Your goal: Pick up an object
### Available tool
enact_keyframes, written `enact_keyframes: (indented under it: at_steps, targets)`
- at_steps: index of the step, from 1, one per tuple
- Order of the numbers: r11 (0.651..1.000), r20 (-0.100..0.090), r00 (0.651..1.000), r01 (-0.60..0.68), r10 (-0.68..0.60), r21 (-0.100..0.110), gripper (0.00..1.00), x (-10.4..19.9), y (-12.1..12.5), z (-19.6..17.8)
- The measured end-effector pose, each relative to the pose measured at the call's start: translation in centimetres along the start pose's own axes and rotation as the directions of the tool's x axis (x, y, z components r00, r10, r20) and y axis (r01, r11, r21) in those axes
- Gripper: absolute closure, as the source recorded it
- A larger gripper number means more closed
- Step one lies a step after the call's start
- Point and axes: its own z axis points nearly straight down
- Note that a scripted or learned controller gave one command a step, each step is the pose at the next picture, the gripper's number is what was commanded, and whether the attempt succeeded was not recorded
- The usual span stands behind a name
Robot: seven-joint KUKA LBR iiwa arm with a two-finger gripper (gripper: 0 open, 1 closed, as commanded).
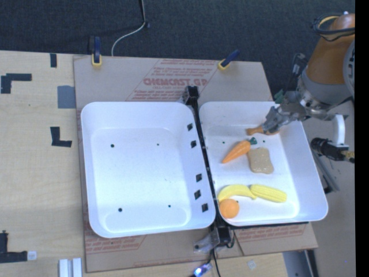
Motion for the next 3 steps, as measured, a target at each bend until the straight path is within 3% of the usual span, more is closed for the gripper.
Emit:
enact_keyframes:
  at_steps: [1, 3]
  targets:
    - [1.000, -0.007, 1.000, 0.005, -0.005, 0.011, 1.00, 5.1, -7.7, 7.4]
    - [1.000, -0.003, 1.000, 0.004, -0.004, 0.001, 1.00, 4.9, -7.2, 5.1]
